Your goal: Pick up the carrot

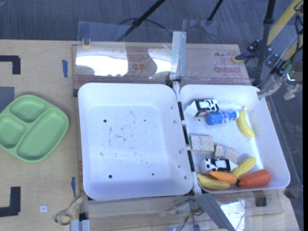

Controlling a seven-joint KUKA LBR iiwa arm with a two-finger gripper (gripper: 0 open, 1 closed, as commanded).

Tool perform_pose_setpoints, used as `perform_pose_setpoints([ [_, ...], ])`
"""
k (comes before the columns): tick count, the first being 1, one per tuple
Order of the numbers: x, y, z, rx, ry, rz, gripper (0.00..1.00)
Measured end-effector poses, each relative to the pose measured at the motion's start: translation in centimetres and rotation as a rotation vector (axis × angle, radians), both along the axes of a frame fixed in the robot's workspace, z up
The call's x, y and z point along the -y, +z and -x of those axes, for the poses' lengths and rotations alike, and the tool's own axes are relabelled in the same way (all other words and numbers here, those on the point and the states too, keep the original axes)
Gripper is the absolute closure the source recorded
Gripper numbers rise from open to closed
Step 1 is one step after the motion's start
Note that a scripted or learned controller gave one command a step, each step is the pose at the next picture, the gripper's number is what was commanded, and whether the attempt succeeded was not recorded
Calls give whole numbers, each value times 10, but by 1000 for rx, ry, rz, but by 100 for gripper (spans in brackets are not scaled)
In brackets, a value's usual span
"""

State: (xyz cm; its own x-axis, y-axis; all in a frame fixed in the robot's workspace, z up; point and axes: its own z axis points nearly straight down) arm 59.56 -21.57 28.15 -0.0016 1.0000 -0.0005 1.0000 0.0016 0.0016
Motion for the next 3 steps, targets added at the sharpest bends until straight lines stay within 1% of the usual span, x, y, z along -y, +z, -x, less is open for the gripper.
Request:
perform_pose_setpoints([
  [1,-27,-154,-58,0,214,-1,0],
  [2,-65,-69,-73,5,450,3,0],
  [3,-105,-13,-73,6,621,3,0],
])
